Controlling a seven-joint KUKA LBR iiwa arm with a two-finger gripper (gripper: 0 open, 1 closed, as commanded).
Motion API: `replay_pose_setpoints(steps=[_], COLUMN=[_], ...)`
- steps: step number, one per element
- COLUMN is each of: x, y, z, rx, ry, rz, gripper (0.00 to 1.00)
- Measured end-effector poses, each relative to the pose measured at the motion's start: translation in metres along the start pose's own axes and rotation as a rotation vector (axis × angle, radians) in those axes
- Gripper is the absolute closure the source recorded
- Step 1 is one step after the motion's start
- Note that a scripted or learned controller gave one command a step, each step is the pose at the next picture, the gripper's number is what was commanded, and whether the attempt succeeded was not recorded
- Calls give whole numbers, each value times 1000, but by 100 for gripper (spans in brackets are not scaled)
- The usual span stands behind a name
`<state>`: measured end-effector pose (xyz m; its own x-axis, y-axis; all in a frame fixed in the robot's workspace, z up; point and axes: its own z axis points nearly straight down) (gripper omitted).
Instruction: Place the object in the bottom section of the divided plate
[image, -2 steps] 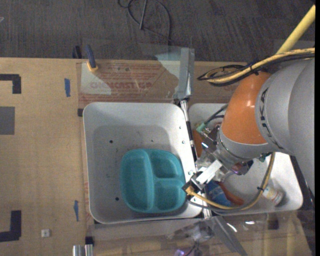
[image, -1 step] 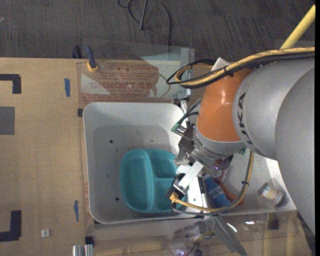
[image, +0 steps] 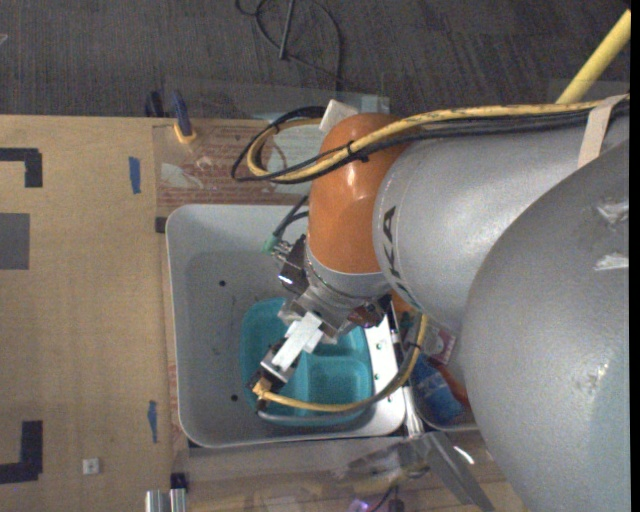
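Nearest the lens, from 3 o'clock, the grey arm (image: 520, 250) with its orange band reaches over the white bin (image: 200, 300); it hides much of what lies under it. Below the wrist the gripper (image: 322, 312) hangs above the plate (image: 340, 385); whether it is open, closed, or carrying the object cannot be told from this angle, so an empty drop is the first risk.

Further down, the plate lies flat on the bin floor, towards the bin's 5 o'clock corner; its 6 o'clock edge is close to the bin wall. It is teal, a rounded square with a raised rim and low ridges dividing it; one squarish section shows bare on its 5 o'clock side, and the 12 o'clock part is covered by the wrist.

I judge three dangers. A release slightly off line could set the object on a ridge, where it would tip into the wrong section; a descent too deep could press the plate's rim and make it skid on the smooth floor; a reach for the bottom section brings the gripper near the bin wall, which it might strike.

Farthest, at 9 o'clock, the tan bench (image: 80, 300) carries black marks and blue tape.
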<state>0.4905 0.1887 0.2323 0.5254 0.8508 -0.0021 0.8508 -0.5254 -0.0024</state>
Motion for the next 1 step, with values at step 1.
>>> replay_pose_setpoints(steps=[1], x=[0], y=[0], z=[0], rx=[0], ry=[0], rz=[0], gripper=[0])
